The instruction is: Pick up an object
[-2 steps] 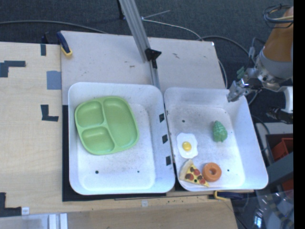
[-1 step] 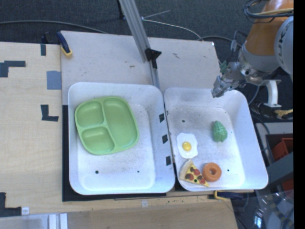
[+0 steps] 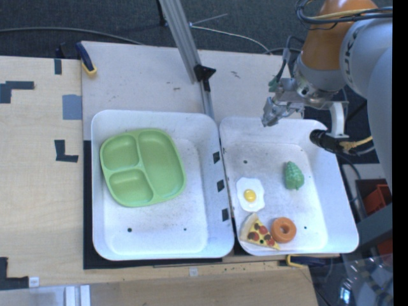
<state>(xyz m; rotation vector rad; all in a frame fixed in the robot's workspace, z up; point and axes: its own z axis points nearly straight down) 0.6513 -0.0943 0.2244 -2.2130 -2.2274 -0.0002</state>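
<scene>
Over the right bin's (image 3: pixel 331 171) far rim | gripper (image 3: pixel 275 116) hovers, finger state unclear | risk: toy broccoli (image 3: pixel 293 175), fried egg (image 3: pixel 250 194) lie well apart; descent meets bare floor

Left bin (image 3: pixel 102 177): mostly taken by green three-compartment plastic tray (image 3: pixel 142 166); bare floor along near edge.
Right bin (image 3: pixel 331 171): far half open; green knobbly toy (image 3: pixel 293 175) mid-right; fried-egg toy (image 3: pixel 250 194), pizza-slice toy (image 3: pixel 257 231) and glazed doughnut toy (image 3: pixel 284 229) crowded at near edge.
Overhead: slanted grey metal pole (image 3: pixel 185 40) behind the divide.

Glossy green plastic tray (image 3: pixel 141 166), scuffed matt white bins (image 3: pixel 156 238), pale wood bench (image 3: pixel 32 171), ribbed metal rail (image 3: pixel 180 27)
</scene>
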